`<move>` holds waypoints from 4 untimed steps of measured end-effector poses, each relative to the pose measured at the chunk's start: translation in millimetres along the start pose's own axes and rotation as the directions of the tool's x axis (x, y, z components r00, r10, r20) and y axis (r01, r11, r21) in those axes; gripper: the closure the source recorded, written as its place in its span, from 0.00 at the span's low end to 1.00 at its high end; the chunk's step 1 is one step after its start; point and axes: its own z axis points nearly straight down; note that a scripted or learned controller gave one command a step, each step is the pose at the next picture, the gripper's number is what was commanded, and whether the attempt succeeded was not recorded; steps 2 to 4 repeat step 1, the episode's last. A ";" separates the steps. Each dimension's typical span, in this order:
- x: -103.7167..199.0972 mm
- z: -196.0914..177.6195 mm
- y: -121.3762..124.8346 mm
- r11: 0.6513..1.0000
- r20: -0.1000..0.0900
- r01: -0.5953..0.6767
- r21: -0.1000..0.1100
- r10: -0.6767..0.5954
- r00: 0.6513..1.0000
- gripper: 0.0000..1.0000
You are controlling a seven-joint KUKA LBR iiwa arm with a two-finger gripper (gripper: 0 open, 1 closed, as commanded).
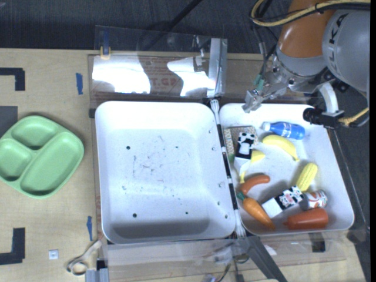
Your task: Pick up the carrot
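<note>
the small orange tapered plastic carrot (pixel 257 210) lies on its side near the front left corner of the right-hand shallow white bin (pixel 341 175), its thicker end toward the bin's left wall and its tip pointing toward the front right. it looks like a toy: probably light, rigid and a little slick, so it should neither crush nor sag, though it could roll or squirt out of a pinch set too near the narrow tip. the best hold seems to be across the thick middle of the body, with the jaws closing across its short axis. it is crowded, though: a reddish-orange sausage-shaped toy (pixel 254 183) lies just behind it, a small black-and-white box (pixel 281 202) touches or nearly touches its right side, and a longer red pepper-like toy (pixel 306 218) sits beyond that, so a descending finger may well land on a neighbour. a yellow banana (pixel 281 145), a yellow corn cob (pixel 306 176) and a blue and white bottle (pixel 283 129) lie farther back in the same bin. the grey two-finger gripper (pixel 251 103) hangs over the back left edge of that bin, well apart from the carrot, with nothing seen between its fingers; they are small and blurred here, and i cannot tell how far apart they stand. the left-hand white bin (pixel 106 157) sits alongside, and a pale green divided plate (pixel 39 155) rests on the bench farther left.
</note>
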 end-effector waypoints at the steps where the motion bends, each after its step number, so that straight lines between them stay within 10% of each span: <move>1: -1.5 -11.3 0.7 1.000 0.001 -0.002 -0.005 0.002 1.000 1.00; 4: -1.5 -11.3 0.7 1.000 0.001 -0.002 -0.005 0.002 1.000 1.00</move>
